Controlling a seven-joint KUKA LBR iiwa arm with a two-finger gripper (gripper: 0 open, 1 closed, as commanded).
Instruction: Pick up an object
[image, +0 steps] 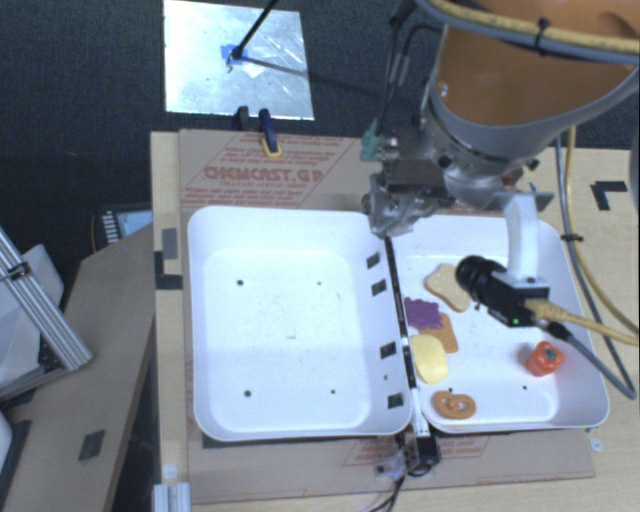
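Note:
The right bin (575, 395) holds several small toy foods: a tan bread slice (447, 287), a purple piece (424, 315), a pale yellow piece (430, 358), an orange ring (454, 405) and a red-orange tomato-like piece (543, 358). My gripper (396, 212) hangs at the far end of the divider between the two bins, above the right bin's back left corner. It is well behind the toys, and I see nothing held in it.
The left bin (205, 300) lies beside the right one. A black camera unit (495, 288) on a white bracket sits over the right bin. Cables trail along the right side. A foil sheet (238, 58) lies behind the bench.

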